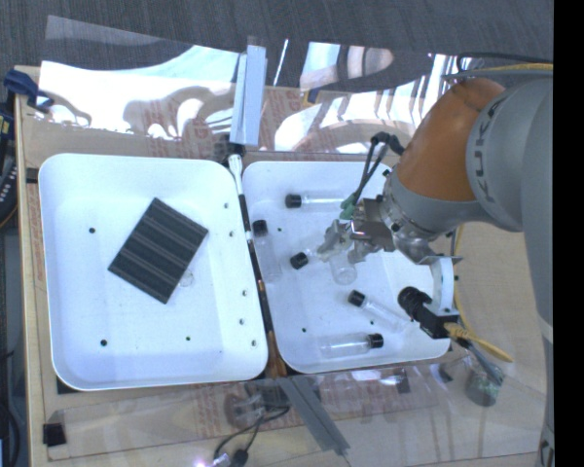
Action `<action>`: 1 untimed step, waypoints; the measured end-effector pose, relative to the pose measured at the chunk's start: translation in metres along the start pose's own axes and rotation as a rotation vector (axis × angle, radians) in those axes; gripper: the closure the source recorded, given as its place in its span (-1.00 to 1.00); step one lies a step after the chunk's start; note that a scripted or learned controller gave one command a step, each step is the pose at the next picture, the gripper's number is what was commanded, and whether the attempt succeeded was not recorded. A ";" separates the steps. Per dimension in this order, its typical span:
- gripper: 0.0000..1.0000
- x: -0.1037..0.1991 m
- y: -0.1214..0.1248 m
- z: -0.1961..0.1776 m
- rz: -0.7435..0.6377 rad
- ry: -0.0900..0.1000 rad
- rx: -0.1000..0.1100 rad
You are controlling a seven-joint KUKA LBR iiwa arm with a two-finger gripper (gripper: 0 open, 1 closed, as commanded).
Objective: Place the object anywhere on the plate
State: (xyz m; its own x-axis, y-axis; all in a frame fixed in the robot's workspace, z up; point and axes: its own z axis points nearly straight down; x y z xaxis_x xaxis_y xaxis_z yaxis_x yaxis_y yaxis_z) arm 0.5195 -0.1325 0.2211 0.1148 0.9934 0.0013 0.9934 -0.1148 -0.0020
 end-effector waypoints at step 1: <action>1.00 0.085 0.028 -0.026 -0.016 0.000 0.002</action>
State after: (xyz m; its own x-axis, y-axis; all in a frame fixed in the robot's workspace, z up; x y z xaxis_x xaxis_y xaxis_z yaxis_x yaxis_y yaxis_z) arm 0.5571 -0.0518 0.2470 0.0988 0.9951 0.0013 0.9951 -0.0988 -0.0044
